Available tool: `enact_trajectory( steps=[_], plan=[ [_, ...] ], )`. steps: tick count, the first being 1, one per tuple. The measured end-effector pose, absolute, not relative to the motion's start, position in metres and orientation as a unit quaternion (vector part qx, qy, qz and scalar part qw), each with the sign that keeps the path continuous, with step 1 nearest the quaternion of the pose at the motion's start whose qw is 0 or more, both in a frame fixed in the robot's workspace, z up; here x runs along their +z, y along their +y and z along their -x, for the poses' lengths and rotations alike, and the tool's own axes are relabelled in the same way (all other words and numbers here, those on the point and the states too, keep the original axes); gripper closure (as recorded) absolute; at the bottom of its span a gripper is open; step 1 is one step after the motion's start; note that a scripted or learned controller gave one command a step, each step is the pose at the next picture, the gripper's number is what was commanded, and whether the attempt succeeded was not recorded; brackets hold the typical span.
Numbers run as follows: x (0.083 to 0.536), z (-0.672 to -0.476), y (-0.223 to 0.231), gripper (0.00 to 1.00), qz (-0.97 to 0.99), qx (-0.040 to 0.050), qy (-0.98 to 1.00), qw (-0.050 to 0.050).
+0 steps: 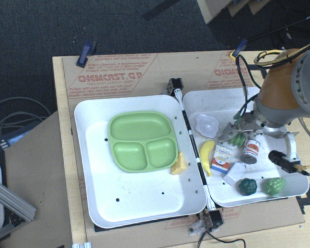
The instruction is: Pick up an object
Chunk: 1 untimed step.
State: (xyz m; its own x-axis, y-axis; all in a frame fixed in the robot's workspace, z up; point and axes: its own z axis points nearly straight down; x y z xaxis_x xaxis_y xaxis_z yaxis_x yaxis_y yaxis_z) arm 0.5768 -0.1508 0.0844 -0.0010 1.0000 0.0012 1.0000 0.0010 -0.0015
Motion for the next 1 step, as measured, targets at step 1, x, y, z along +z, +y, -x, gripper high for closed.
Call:
enact_trajectory(
  steps=[1],
  plan=[
    [0.0945, -0.5771, -0.1514, 1.00, 0.707, -0.0002, -0.707, 0.000]
  ],
)
